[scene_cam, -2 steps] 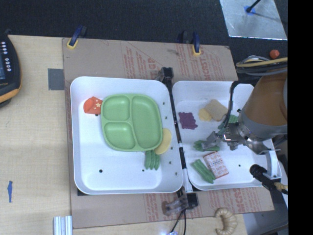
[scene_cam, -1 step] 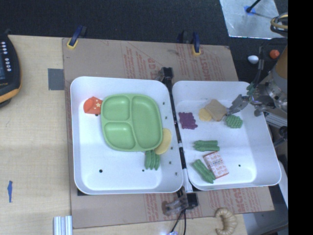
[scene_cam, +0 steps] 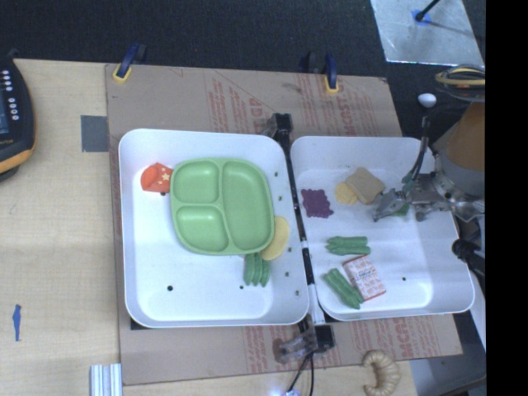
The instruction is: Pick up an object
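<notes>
My gripper (scene_cam: 402, 211) hangs low over the right bin (scene_cam: 412, 291), near its right side, with the fingers spread open and nothing between them. Just left of it lie a tan block (scene_cam: 367, 183) and a yellow piece (scene_cam: 346, 194), close to one fingertip but apart from it. Further left sits a purple grape bunch (scene_cam: 317, 203). Toward the front of this bin lie a green pea pod (scene_cam: 347, 245), a second green pod (scene_cam: 341, 288) and a red-and-white packet (scene_cam: 364, 277).
The left bin (scene_cam: 148, 295) holds a green divided plate (scene_cam: 223, 205), a red object (scene_cam: 155, 177) at its left, a yellow slice (scene_cam: 280, 239) and green beans (scene_cam: 256, 271) at the plate's front right. The bins' shared rim (scene_cam: 299, 238) runs between them.
</notes>
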Robot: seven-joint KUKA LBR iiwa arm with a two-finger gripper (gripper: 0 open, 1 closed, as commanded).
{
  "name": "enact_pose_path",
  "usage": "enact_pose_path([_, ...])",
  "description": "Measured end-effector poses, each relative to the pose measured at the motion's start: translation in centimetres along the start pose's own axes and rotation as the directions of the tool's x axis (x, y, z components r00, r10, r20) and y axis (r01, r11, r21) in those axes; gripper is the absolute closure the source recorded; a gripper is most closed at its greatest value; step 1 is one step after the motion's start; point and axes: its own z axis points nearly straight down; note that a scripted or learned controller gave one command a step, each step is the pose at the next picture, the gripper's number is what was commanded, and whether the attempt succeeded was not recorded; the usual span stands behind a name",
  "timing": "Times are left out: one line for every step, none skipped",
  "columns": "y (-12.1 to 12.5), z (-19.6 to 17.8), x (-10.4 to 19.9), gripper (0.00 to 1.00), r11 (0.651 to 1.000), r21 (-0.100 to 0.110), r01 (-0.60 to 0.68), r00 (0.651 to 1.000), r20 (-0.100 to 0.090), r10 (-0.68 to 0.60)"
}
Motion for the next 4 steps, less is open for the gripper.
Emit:
enact_pose_path([8.6, 3.0, 1.1, 0.00, 1.000, -0.012, 0.004, 1.000, 0.001, -0.004])
enact_pose_path([6.7, 2.8, 1.5, 0.00, 1.000, -0.005, -0.002, 1.000, 0.001, 0.002])
enact_pose_path([1.7, 1.1, 6.1, 0.00, 1.000, 0.001, 0.002, 1.000, -0.002, -0.002])
enact_pose_path([7.6, 2.9, 9.2, 0.00, 1.000, -0.009, 0.005, 1.000, 0.001, -0.004])
